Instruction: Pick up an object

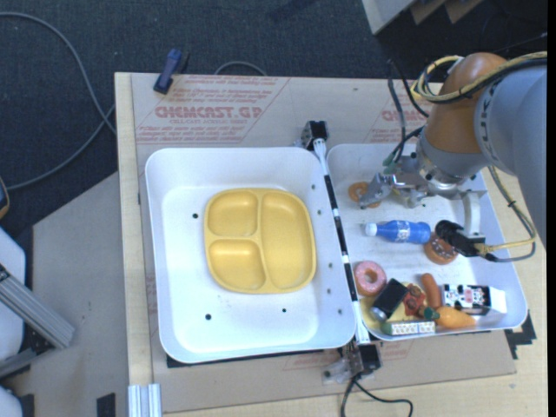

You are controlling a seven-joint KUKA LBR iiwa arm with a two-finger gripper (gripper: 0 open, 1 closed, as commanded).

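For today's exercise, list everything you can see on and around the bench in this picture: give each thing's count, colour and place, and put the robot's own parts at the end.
Bins: 2, white, side by side on the bench.
Divided plate: 1, yellow, middle of left bin.
Bottle: 1, blue with white cap, lying in right bin.
Doughnut: 1, pink, right bin near the divider.
Chocolate doughnut: 1, brown, right of the bottle.
Small toys: a pile, mixed colours, near corner of right bin.
Small orange item: 1, far part of right bin.
Clip: 1, blue, bench's far left edge.
Arm: 1, grey with orange band, above right bin.
Gripper: 1, over right bin's far part.
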